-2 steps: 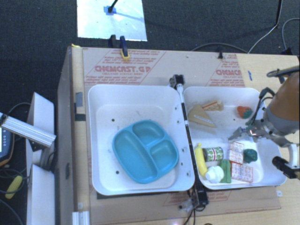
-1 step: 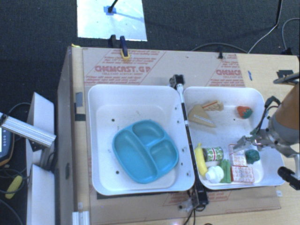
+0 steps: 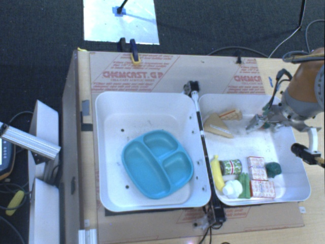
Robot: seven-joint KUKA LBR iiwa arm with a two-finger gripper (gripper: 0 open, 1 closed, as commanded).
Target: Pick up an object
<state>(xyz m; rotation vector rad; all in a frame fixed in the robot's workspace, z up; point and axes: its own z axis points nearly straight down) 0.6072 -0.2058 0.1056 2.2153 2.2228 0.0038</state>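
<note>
We hover our gripper (image 3: 255, 122) low in the right bin (image 3: 299, 187), just past the wedge-shaped piece (image 3: 219, 126), likely lining up a pick; whether the jaws are open, we cannot tell.

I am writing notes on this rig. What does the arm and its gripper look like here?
The arm is grey, with a rounded orange band above the wrist. Thin cables loop beside it near the wrist. The gripper is small, metallic grey and slim, reaching into the right bin. The picture is too coarse to read any markings or to make out the jaws.
</note>
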